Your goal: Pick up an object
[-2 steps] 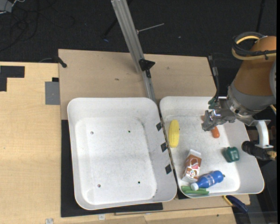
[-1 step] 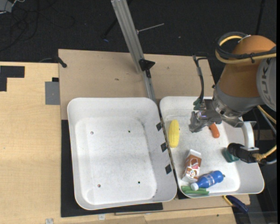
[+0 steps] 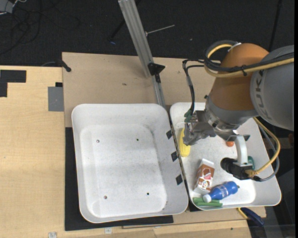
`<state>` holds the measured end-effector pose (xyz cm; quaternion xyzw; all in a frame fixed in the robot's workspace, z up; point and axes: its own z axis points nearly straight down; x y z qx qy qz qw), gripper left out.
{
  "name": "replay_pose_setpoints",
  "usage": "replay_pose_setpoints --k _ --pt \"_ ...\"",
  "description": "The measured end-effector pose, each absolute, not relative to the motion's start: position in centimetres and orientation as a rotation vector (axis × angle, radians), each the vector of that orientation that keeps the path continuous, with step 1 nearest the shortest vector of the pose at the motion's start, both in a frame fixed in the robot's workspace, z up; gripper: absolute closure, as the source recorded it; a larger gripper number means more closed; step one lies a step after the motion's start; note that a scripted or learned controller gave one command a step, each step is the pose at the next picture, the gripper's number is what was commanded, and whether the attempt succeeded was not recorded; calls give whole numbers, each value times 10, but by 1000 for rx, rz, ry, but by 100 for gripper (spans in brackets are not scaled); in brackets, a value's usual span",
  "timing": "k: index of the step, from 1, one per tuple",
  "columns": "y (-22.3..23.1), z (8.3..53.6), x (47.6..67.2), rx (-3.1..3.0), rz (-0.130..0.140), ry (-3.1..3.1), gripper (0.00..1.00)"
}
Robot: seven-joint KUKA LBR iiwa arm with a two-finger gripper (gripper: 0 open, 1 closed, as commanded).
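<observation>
Arm (image 3: 238, 83): grey with an orange band, reaching in from the right above the right bin.
Gripper (image 3: 190, 136): low over the right bin's left side, just at the yellow object; contact cannot be told.
Left bin (image 3: 89, 118): white, shallow, edge to edge with the right bin.
Right bin (image 3: 262, 191): white, holding several small things.
Yellow object (image 3: 185, 149): against the left wall.
Carton (image 3: 205, 176): brown and white, nearer than the gripper.
Blue bottle (image 3: 224, 189): lying on its side, just right of the carton, by the near rim.
Green item (image 3: 212, 202): at the near rim, beside the bottle.
Metal rail (image 3: 139, 38): slanting from the far side towards the gap between the bins.
</observation>
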<state>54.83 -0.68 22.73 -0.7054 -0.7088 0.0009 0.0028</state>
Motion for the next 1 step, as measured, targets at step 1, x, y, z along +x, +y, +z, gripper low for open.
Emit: replay_pose_setpoints --k 1 --pt "43 222 528 -2213 5 -2222 100"
